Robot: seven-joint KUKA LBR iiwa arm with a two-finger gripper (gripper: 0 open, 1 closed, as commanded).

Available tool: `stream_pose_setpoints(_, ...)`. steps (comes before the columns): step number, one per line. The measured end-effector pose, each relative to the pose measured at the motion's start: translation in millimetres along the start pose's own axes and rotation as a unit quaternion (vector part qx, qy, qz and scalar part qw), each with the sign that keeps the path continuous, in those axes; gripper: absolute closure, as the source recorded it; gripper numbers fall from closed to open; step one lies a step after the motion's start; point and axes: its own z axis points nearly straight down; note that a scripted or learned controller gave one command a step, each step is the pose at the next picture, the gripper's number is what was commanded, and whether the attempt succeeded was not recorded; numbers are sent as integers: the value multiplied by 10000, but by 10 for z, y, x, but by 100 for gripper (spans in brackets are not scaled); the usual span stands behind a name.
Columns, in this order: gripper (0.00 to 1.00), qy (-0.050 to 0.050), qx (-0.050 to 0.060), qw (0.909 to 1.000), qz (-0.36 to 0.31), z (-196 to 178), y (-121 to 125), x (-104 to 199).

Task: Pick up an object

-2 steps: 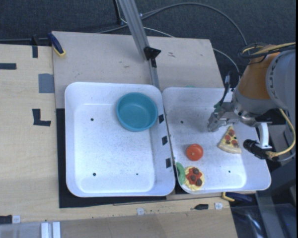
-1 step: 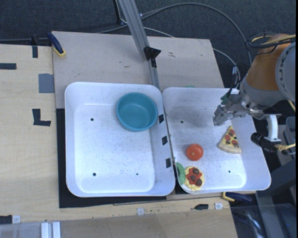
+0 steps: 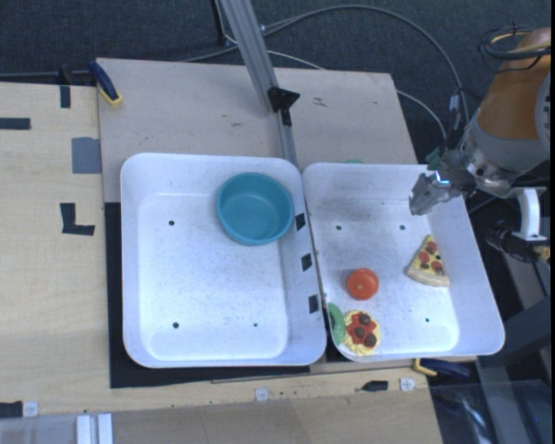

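In the right bin [image 3: 388, 197] lie a red tomato [image 3: 362, 284], a pizza slice [image 3: 428, 263] near the right wall, and a small round pizza with green leaf [image 3: 357, 330] at the front left corner. A blue bowl [image 3: 254, 208] sits at the back of the left bin [image 3: 166, 276]. My gripper [image 3: 428, 193] hangs over the back right part of the right bin, above and behind the pizza slice, with nothing seen between its fingers.
A slanted metal pole [image 3: 259, 54] runs from the top down to the seam between the bins. Cables [image 3: 388, 26] loop behind the right bin. The grey arm with its orange band [image 3: 513, 109] comes in from the right.
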Motion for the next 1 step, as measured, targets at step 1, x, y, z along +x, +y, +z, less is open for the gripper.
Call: stream_pose_setpoints(1, 100, 5, 23, 10000, 3, -109, 2, 2)
